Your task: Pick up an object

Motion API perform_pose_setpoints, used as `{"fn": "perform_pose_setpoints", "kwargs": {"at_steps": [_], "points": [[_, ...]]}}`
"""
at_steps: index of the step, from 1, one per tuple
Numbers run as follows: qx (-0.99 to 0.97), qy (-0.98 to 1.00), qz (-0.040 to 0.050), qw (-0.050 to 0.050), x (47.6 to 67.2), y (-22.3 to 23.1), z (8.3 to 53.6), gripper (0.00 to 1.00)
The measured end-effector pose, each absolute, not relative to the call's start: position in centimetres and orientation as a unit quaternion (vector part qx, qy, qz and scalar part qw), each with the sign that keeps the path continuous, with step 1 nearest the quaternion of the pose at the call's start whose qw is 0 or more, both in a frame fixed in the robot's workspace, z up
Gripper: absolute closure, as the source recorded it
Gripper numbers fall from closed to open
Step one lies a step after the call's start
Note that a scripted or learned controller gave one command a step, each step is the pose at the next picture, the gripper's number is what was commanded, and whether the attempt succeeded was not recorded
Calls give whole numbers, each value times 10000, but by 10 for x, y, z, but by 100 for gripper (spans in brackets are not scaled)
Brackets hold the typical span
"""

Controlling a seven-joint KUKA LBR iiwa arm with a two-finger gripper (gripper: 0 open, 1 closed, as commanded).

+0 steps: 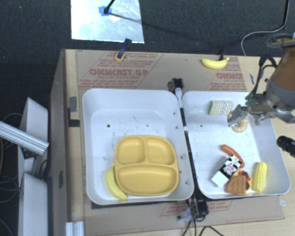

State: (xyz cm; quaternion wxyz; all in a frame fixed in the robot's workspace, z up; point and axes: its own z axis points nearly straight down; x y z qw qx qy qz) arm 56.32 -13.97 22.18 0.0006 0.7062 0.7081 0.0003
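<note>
In your left bin [95,112] a yellow divided tray [146,165] lies with a banana [114,185] against its near-left edge. In the right bin [201,146] you see a speckled sponge [220,107] by the far wall, an orange sausage [231,153] with its long axis running from far-left to near-right, a black-and-white carton [225,171], a waffle [237,184] and a corn cob [259,176] lying near to far. The gripper [241,116] hangs over a pale object [240,127]; you cannot tell the fingers' spread.

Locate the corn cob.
The corn cob lies in the right bin, near its front right corner, just right of the waffle.
</note>
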Motion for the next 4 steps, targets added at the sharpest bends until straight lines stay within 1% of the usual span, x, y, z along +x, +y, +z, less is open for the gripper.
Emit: {"fn": "perform_pose_setpoints", "kwargs": {"at_steps": [1, 2, 3, 4], "points": [[7068, 7075, -4, -7, 542, -146, 114, 0], [7069, 7073, 1, 0, 539, -140, 84, 0], [7059, 7083, 12, 31, 618, -188, 162, 0], [7061, 7081, 4, 3, 583, -143, 84, 0]]}}
